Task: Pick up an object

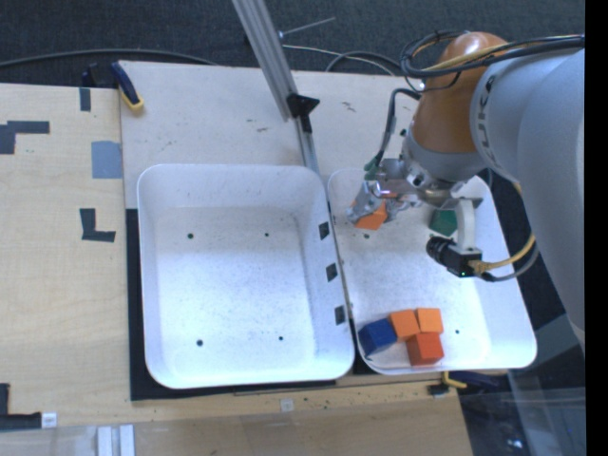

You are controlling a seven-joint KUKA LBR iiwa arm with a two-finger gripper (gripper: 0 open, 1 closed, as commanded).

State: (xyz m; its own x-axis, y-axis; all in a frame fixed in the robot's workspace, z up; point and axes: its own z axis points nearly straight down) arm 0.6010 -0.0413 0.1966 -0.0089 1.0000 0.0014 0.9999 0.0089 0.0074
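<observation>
My gripper (371, 207) hangs over the back left part of the right bin (494, 345), near the divider. A small orange block (371, 219) sits between its fingers, and the gripper is shut on it. Whether the block is clear of the bin floor I cannot tell. At the bin's front edge lies a cluster: a blue block (377, 335), an orange block (407, 323), another orange block (429, 320) and a red-orange block (425, 349). A green object (443, 222) lies partly hidden behind the wrist.
The left bin (233, 274) lies beside the right one. A metal rail (269, 50) slants down from the top to the bins' shared corner. A black cable connector (454, 255) hangs from the wrist over the right bin.
</observation>
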